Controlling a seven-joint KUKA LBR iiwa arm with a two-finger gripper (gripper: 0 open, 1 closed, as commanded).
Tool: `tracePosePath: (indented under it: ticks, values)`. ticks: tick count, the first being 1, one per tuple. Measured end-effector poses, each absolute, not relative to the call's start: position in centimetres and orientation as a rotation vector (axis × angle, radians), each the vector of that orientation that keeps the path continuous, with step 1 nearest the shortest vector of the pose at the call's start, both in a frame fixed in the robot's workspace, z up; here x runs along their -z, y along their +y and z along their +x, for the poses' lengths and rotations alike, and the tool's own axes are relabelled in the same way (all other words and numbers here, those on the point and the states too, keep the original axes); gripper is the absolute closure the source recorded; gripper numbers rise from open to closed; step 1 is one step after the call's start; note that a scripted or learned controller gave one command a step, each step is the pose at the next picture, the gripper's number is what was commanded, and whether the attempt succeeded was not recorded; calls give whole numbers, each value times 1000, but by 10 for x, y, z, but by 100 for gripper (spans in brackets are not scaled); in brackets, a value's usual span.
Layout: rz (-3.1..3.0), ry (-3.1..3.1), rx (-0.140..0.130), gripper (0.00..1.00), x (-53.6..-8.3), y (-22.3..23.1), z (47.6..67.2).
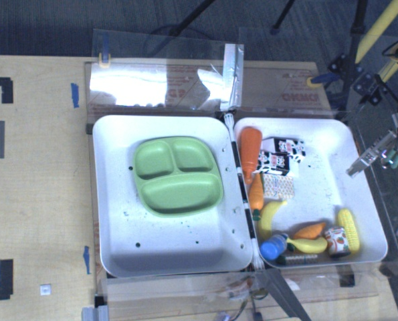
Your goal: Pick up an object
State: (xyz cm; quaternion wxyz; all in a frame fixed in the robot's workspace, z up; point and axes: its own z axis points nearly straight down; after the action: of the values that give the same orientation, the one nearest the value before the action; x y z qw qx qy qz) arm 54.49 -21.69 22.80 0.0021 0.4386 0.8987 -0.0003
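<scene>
Toy food heaped along the near wall of the right bin (359, 179), gripper (371, 156) off at that bin's right rim.

Nearest lie a blue cap (273, 248), a banana (307, 245), a small can (337, 241) and a corn cob (349, 227). Against the bin's left wall stands a carrot (251, 150), with a black-and-white carton (281, 154) just beside it. All sit left of and well apart from the gripper, whose opening I cannot tell. Left of this bin, the other bin (112, 179) holds a green divided plate (177, 174).
</scene>
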Motion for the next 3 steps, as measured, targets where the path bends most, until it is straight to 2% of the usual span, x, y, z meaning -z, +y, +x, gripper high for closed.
tracePosePath:
  ticks: [1, 2, 3]
  values:
    - [1376, 2820, 1, 0, -228, -217, 545]
    - [1299, 2863, 0, 0, -162, -127, 493]
    - [1249, 2886, 0, 0, -99, -126, 500]
